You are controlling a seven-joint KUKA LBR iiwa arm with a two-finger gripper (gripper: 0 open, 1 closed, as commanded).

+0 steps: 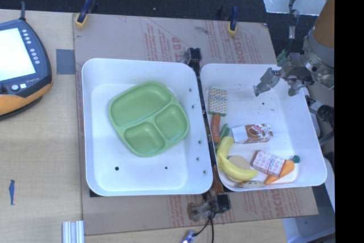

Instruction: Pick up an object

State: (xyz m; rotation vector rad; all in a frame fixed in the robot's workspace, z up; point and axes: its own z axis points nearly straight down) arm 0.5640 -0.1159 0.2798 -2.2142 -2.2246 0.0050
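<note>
The right bin (296,122) holds several small items. A yellow banana (229,163) lies at its front left, with a pink box (267,162) and an orange carrot (282,171) beside it. A brown and white carton (252,133) rests mid-bin. Along the left wall are a checkered packet (217,101) and a thin red-orange stick (215,127). My gripper (278,86) hovers over the bin's back right part, open, fingers spread, nothing between them. It is well behind the carton and touches none of the items.
The left bin (102,168) carries a green divided plate (149,118). A teach pendant (20,65) lies on the bench at far left. Blue clamps (232,19) hold the board at the back. The arm's wrist (318,48) looms over the right bin's back right corner.
</note>
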